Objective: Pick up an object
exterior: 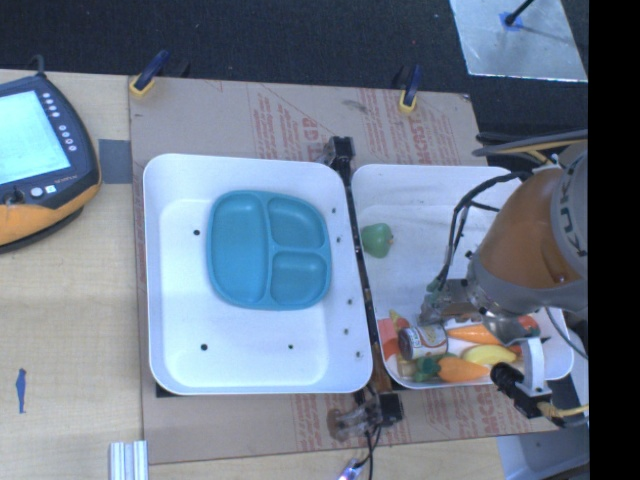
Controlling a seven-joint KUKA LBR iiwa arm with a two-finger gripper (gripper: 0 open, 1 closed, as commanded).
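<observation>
Observed from the overhead camera: 2 white bins sat side by side on a cardboard sheet (300, 118) laid over the wooden table (60, 318). The left bin (180, 358) carried a teal divided plate (268, 249) with 3 compartments, lying flat a little above the bin's centre.

The right bin (420, 183) held the loose objects. A green, apple-like piece (377, 238) lay alone near the bin's left wall, well apart from the rest. The other items were crowded into the bin's near corner: a small can (420, 342) on its side, an orange carrot-like piece (462, 370), a yellow piece (487, 355) just above it, a small green piece (428, 367) beside the can, and a reddish-orange piece (391, 333) against the left wall.

The arm (530, 243) came in from the right and hung over the right bin, its grey and orange body covering much of that bin's right half. The gripper (440, 313) sat low over the cluster, just above the can. I could not tell how it was set, nor whether it touched anything; nothing was visibly held.

Elsewhere, I logged a teach pendant (40, 163) with a lit screen at the table's left edge, and 2 yellow-tipped clamps (148, 76) pinning the cardboard's far edge.
</observation>
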